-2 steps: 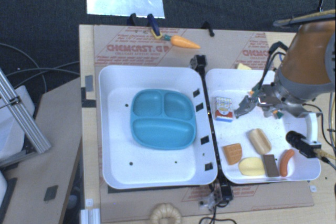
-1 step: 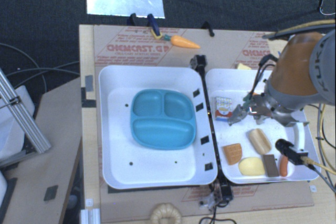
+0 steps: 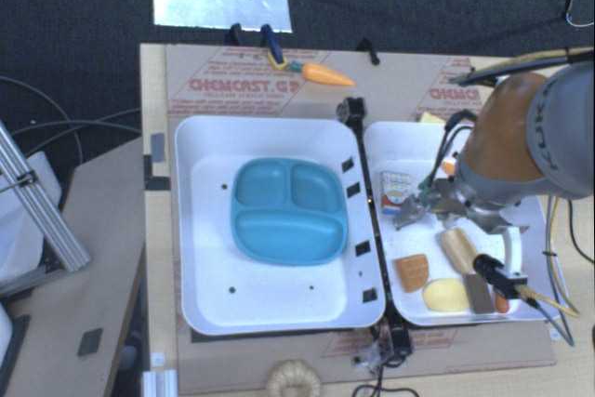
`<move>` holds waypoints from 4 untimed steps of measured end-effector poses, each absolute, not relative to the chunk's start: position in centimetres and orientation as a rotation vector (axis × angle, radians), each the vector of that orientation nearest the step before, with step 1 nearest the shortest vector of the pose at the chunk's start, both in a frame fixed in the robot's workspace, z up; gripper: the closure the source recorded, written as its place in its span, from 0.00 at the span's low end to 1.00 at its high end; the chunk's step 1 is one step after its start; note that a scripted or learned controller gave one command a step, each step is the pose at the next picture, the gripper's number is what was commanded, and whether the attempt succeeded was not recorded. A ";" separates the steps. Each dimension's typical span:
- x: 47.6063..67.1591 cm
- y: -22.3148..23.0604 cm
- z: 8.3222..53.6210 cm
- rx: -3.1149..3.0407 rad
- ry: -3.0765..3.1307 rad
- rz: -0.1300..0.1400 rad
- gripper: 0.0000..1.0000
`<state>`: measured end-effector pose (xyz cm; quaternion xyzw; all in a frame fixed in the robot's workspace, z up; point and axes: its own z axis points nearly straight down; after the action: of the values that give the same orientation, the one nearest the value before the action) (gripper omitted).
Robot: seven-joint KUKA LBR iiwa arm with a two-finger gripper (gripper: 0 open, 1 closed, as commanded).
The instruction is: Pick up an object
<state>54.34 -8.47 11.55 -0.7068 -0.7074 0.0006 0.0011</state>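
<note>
My gripper [image 3: 412, 213] hangs low in the right bin [image 3: 402, 140], near its left wall. It is just below a small white carton [image 3: 395, 185] with red and blue print, close to or touching its lower edge. An orange-brown wedge [image 3: 413, 271] lies in front of the gripper, with a pale yellow rounded piece [image 3: 446, 295] to its right. A tan roll [image 3: 456, 247] lies beside the wrist, and a brown-grey block [image 3: 480, 294] sits by the front rim. I see nothing held in the gripper.
The left bin [image 3: 206, 200] holds a blue divided plate [image 3: 286, 209]. A toy carrot [image 3: 322, 74] lies on the board behind the bins. A yellow piece [image 3: 430, 118] sits at the right bin's far rim. A beige ring [image 3: 296, 378] lies at the bench front.
</note>
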 end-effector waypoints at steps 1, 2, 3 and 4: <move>54.4 -8.4 8.3 -2.219 -2.221 0.001 0.00; 54.5 -8.5 9.5 -2.221 -2.223 -0.002 1.00; 55.1 -8.5 15.8 -2.221 -2.229 -0.006 1.00; 54.2 -8.4 21.0 -2.220 -2.228 -0.004 1.00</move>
<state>54.20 -8.40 21.02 -0.7058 -0.7084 -0.0014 -0.0016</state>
